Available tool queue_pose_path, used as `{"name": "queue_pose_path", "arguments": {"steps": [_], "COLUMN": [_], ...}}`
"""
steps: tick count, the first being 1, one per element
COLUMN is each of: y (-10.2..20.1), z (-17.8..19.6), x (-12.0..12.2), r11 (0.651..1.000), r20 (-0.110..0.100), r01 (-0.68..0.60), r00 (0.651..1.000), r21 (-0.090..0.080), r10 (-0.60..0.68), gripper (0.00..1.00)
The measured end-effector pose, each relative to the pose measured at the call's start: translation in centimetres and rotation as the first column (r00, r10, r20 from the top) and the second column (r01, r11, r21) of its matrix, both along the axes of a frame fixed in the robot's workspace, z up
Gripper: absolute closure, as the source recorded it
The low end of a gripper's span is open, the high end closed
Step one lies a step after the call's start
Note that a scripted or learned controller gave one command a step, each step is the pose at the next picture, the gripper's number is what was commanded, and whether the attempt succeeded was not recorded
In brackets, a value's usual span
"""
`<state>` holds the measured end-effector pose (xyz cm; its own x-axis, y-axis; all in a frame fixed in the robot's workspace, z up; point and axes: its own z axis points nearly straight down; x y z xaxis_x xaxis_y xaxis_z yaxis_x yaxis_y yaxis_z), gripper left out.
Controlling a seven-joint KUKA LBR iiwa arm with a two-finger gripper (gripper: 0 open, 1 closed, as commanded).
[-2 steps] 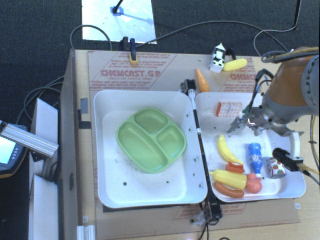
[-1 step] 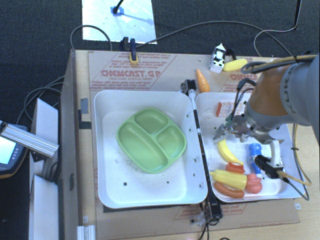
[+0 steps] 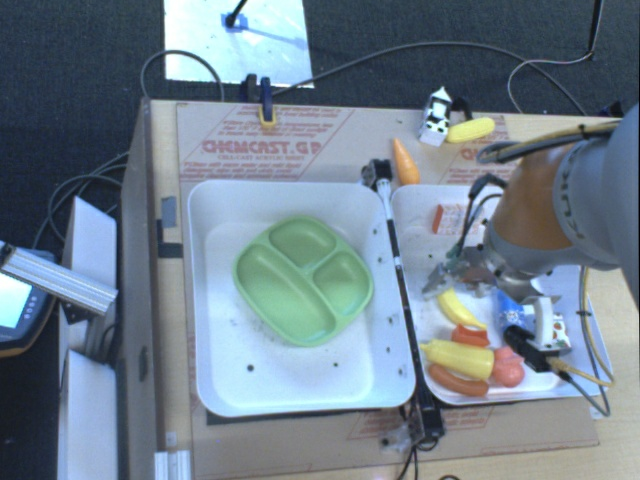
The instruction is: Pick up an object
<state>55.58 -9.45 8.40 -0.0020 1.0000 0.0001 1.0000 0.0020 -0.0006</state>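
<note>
My gripper (image 3: 447, 276) hangs low over the middle of the right bin (image 3: 418, 204), below the arm's orange band (image 3: 528, 206). Just under and in front of it lies a yellow banana-shaped toy (image 3: 460, 309). Nearer the front lie a small red piece (image 3: 470, 335), a long yellow toy (image 3: 458, 357), a red sausage (image 3: 456, 380) and a round red toy (image 3: 508, 368). A blue item (image 3: 512, 314) is partly hidden under the wrist. A small orange-red block (image 3: 440, 218) rests near the bin's back. I see nothing held in the gripper.
The left bin (image 3: 215, 368) holds a green divided plate (image 3: 303, 279). Behind the bins, on the cardboard, lie an orange carrot (image 3: 405, 161), a black-and-white cow figure (image 3: 436, 117) and a yellow toy (image 3: 471, 129). A black divider bar (image 3: 393, 253) runs between the bins.
</note>
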Motion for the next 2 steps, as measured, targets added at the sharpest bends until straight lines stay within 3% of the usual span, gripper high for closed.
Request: {"name": "queue_pose_path", "arguments": {"steps": [1, 2], "y": [0.0, 7.2], "z": [1.1, 10.1], "x": [0.1, 3.2], "r11": [1.000, 1.000], "r20": [0.002, 0.005], "r01": [-0.001, -0.002], "r00": [1.000, 1.000], "r21": [0.000, 0.001], "r10": [0.001, 0.002], "gripper": [1.00, 1.00]}}
